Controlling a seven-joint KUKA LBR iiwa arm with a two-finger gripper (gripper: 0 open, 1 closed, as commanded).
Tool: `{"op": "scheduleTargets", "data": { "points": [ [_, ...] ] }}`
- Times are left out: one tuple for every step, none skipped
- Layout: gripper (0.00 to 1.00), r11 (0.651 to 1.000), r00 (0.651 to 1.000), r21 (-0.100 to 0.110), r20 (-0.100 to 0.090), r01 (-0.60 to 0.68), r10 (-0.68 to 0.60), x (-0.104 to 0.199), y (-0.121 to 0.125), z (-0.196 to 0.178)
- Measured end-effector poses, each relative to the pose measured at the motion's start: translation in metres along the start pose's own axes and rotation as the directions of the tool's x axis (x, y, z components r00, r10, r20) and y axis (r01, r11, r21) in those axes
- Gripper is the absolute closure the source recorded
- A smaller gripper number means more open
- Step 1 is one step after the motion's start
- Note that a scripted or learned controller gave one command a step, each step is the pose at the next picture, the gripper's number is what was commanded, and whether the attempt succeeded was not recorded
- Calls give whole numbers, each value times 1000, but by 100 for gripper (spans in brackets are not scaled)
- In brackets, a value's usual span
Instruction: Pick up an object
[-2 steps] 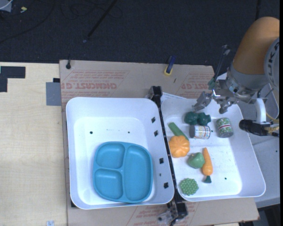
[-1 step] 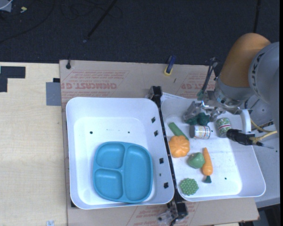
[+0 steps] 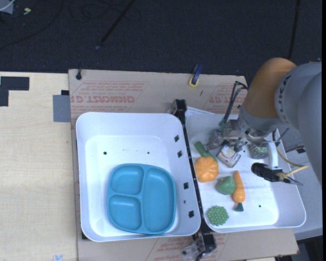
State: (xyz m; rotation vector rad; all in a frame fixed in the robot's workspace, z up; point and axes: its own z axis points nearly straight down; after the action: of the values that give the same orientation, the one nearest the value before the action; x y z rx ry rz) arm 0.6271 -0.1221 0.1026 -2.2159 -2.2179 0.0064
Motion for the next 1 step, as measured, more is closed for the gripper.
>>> {"op": "scheduleTargets", "data": {
  "points": [
    [0,1000,1000,-10,1,-2,2,1,2,11]
  ]
}}
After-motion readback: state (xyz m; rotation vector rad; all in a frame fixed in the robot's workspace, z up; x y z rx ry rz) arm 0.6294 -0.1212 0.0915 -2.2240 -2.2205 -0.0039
